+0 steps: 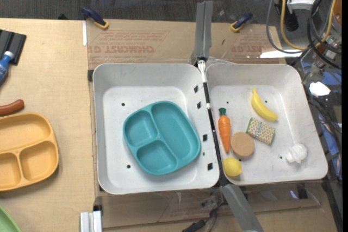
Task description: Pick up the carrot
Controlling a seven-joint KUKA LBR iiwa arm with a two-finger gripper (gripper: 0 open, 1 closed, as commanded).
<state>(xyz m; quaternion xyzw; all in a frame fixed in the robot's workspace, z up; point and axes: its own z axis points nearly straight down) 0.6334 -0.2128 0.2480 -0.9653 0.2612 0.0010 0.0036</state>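
— Carrot (224, 132)?
— In the right bin (311, 122), lying flat close to the left wall, beside the divider shared with the left bin (109, 138). Orange body pointing toward the near edge, green top toward the far edge.

— Touching anything?
— Pressed against a round tan disc (242, 145) at its lower right. Just below both, a lemon (232, 167) in the near left corner; cannot tell whether touching the carrot's tip.

— Rest of that bin?
— A banana (263, 106) toward the far side, apart from the carrot. A small patterned block (260, 131) next to the disc. A small white lump (296, 154) near the right wall, too blurred to name.

— Left bin?
— A teal divided plate (161, 137), three compartments, sitting slightly askew in the middle.

— On the desk (49, 62)?
— A yellow divided tray (24, 152) at the left edge, with a brown sausage (11, 107) above it.

— Pincer: apart, together, clamped?
— Cannot tell. Nothing gripping the carrot, at any rate; resting free on the bin floor.
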